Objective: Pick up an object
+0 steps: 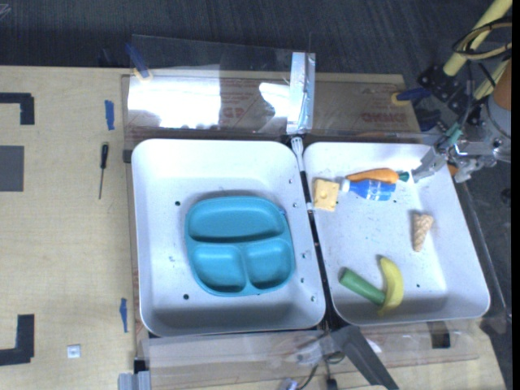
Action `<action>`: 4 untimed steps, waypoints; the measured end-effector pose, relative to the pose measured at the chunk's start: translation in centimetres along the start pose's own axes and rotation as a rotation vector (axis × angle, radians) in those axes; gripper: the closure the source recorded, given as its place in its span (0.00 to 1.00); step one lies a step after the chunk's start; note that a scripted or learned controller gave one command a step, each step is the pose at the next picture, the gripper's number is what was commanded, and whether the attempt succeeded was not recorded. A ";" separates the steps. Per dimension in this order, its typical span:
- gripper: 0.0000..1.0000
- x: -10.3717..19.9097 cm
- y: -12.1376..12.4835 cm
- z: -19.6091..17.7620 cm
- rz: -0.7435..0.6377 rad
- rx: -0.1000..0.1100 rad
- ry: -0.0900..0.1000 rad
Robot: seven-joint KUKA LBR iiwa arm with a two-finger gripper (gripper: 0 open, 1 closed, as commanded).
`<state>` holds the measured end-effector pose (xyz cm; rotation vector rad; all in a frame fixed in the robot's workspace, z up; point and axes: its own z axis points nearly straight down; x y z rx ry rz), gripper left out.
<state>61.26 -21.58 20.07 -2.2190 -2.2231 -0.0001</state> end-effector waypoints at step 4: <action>1.00 6.7 -6.0 -4.1 -0.378 -0.012 -0.004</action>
